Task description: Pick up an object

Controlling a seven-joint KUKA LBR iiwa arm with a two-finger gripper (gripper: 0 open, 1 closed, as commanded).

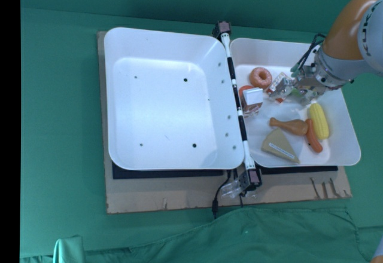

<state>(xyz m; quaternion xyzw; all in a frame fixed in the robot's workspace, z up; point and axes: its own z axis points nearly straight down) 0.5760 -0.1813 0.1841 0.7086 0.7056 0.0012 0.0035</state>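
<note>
Objects: toy food pieces, all lying in the right bin (pixel 350 151); landmark for everything below is the black-and-white divider bar (pixel 236 97) between the two bins.
Cheese wedge (pixel 279 146): nearest piece, right of the bar's near end, flat on the bin floor.
Carrot (pixel 313 136): further right of the bar, beside the wedge, touching the corn.
Drumstick (pixel 289 125): between wedge and gripper, right of the bar's middle.
Corn cob (pixel 319 120): well right of the bar, lengthwise, near the bin's right side.
Red-and-white box (pixel 252 100): just beside the bar, upright or tilted, cannot tell which.
Donut (pixel 260 77): near the bar, beyond the box.
Gripper (pixel 288 89): low over the right bin, between donut and corn; fingers open or closed, cannot tell.
Left bin (pixel 119 46): on the bar's other side.
</note>
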